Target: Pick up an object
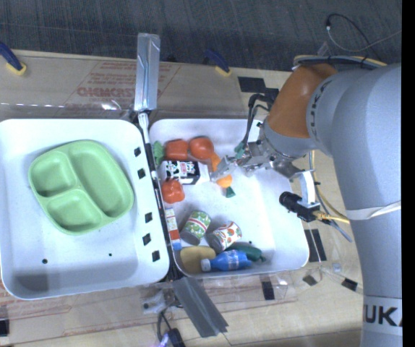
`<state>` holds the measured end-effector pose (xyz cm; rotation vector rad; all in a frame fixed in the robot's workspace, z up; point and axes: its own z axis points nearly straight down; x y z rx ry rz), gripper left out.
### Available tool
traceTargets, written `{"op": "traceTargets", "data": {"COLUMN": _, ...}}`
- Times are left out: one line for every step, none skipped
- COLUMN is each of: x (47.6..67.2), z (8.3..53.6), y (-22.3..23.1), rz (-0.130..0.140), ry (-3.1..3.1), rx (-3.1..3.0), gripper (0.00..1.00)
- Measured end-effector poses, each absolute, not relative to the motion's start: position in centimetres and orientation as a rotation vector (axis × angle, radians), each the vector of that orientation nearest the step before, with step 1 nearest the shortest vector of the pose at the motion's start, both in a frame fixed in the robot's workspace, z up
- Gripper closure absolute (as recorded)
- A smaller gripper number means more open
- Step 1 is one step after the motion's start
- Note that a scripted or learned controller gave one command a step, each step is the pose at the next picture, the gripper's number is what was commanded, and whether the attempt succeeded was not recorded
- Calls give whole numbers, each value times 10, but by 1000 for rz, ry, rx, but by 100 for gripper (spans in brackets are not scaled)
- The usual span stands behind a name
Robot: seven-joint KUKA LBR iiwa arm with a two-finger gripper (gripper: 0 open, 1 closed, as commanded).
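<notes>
So the setup is a wooden bench with two shallow white bins side by side. The left bin point(12, 266) just has a green divided plate point(81, 185) in it, and the right bin point(283, 230) holds all the clutter. The gripper point(225, 166) is down inside the right bin near its upper middle, and that's my landmark for everything else. Right under its tip, touching or nearly so, sits a small orange piece with a green end point(226, 186), which looks like the target to me. It's so close I honestly can't tell whether the fingers are spread, pressed together or pinching it, because the tip is a grey blur. That piece seems to run from the gripper down toward the near edge, green end pointing away, though it's too small to be sure. Just left of the gripper are two orange-red lumps point(189, 149), and further left a black-and-white carton point(179, 170). Well below it lie two patterned cups point(211, 230) and a blue bottle point(225, 261) lying on its side, roughly left-right.
</notes>
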<state>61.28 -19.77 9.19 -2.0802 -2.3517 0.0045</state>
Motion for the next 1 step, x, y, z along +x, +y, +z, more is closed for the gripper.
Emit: {"op": "traceTargets", "data": {"x": 613, "z": 102, "y": -197, "rz": 5, "ry": -2357, "rx": -2074, "gripper": 100}}
